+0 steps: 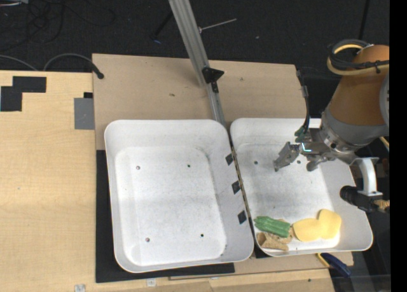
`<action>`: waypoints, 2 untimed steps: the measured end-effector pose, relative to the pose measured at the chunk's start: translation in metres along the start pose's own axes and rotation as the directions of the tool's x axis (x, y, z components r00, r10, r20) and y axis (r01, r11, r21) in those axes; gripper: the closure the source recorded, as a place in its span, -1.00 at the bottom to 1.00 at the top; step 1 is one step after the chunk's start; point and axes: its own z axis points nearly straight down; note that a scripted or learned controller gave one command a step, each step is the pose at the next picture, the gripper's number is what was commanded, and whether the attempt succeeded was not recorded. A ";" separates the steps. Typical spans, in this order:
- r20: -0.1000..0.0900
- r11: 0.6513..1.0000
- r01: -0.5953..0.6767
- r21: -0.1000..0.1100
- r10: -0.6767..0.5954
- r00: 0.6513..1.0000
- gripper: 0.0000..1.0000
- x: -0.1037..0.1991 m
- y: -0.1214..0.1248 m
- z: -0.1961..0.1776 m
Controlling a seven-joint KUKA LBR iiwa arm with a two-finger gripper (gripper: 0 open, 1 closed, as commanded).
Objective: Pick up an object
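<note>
Heaped in right bin's (356, 236) near corner — yellow object (318, 227), green object (273, 225), tan scrap (275, 241) — well apart from claw (296, 159), poised over bare bin floor, spread wide, gripping nothing, likely readied to descend.

Three objects (299, 228) in right bin's (267, 135) near corner

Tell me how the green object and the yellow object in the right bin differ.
The green object is small, dark and elongated; the yellow object is larger, pale and rounded, with a lobed outline. Green lies nearer the divider, yellow nearer the bin's right side. Both rest along the right bin's front edge.
</note>
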 end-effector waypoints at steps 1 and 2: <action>0.001 1.000 -0.003 -0.005 0.003 1.000 -1.00 -0.001 0.001 -0.002; 0.001 1.000 -0.002 -0.001 0.002 1.000 -1.00 -0.001 0.001 0.041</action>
